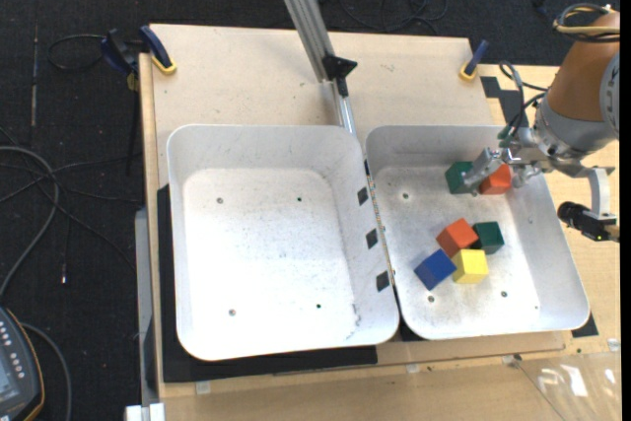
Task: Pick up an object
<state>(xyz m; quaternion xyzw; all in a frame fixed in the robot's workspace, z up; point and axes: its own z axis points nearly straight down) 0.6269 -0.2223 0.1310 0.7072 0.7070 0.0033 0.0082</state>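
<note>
**Pincer low in the right bin, over two blocks**

The pincer [485,171] is down in the upper part of the right bin [552,311], reaching in from the right side on the grey arm [577,113] with its orange band. Right at its tip sit two blocks: a dark green block [457,177] just to its left, touching or nearly touching the metal, and an orange-red block [499,179] tucked just under and to its right. From where I stand the tip is a blur of grey metal over those blocks, so I cannot tell whether it is spread or closed, nor whether either block is actually gripped.

Below the pincer, toward the near edge of the same bin, is a tight cluster of four more blocks, well apart from the tip: an orange block [456,236], a green block [488,236] beside it, a yellow block [471,265] just below those two, and a blue block [434,268] at the cluster's left.

Far to the pincer's left lies the left bin [197,163], its edge meeting the right bin's. Both rest on the pale wooden tabletop [246,74]. A slanted metal pole [301,0] rises beyond the bins, up and to the left of the pincer.
</note>
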